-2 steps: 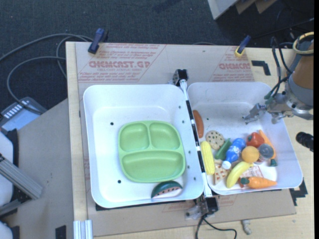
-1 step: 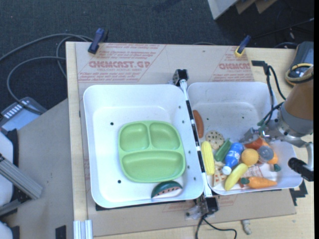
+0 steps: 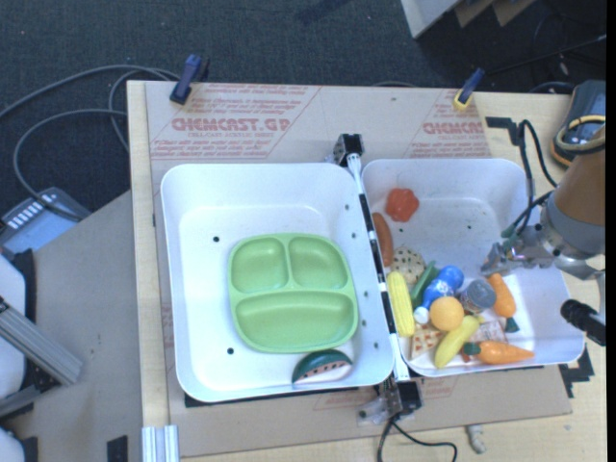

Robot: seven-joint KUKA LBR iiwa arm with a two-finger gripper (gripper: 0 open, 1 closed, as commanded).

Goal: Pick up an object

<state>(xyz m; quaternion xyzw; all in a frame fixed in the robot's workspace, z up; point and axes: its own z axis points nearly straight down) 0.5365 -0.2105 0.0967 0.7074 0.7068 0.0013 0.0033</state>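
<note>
On cardboard-topped bench (image 3: 289,123), two white bins (image 3: 192,258).

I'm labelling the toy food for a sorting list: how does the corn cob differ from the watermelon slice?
The yellow plastic corn cob is long and narrow, while the red-and-green plastic watermelon slice is a short, rounded wedge. The corn cob lies in the right white bin, against the edge nearest the other bin, crowded by other toy food; the watermelon slice lies in the left white bin, beside the green divided plate. Both lie flat and untouched.
</note>
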